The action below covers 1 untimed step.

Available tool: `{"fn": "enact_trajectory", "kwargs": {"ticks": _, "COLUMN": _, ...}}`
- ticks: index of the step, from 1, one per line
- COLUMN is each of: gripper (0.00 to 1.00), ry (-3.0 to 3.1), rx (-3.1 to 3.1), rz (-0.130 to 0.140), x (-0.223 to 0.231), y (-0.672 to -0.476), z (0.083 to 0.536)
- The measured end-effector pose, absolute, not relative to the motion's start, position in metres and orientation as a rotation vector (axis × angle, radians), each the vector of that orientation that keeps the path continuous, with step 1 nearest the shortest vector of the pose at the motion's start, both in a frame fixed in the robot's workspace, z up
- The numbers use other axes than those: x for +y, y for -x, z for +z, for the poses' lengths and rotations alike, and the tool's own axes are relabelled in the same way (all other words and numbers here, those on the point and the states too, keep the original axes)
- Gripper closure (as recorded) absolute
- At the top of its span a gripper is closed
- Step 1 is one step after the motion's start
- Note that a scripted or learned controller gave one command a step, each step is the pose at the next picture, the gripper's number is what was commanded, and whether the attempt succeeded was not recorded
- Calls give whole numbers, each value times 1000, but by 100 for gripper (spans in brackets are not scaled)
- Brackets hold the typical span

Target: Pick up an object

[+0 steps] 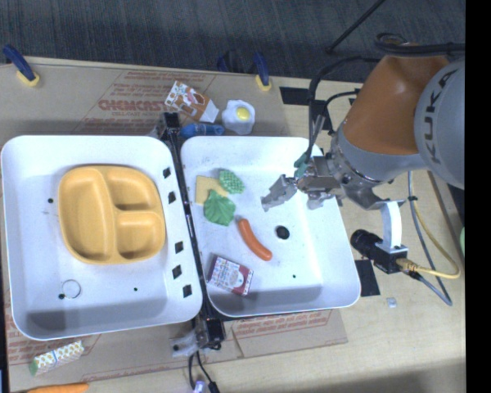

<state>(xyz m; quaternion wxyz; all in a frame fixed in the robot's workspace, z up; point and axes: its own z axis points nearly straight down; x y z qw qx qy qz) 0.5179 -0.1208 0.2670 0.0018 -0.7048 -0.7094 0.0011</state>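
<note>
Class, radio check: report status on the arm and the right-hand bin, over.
Gripper over right bin, holding nothing. Orange carrot, green leaf, red packet lying loose left of it. Path clear.

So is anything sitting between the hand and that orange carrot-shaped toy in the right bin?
Nothing visible. The hand hangs over bare floor of the right white bin; the orange carrot-shaped toy lies apart to its lower left in the view. A small dark spot lies right of the toy.
</note>
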Motion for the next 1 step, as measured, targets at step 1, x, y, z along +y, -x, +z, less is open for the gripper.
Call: {"fn": "enact_trajectory", "kwargs": {"ticks": 1, "gripper": 0, "ry": 2235, "rx": -2203, "rz": 4, "x": -103, "y": -533, "z": 91}}
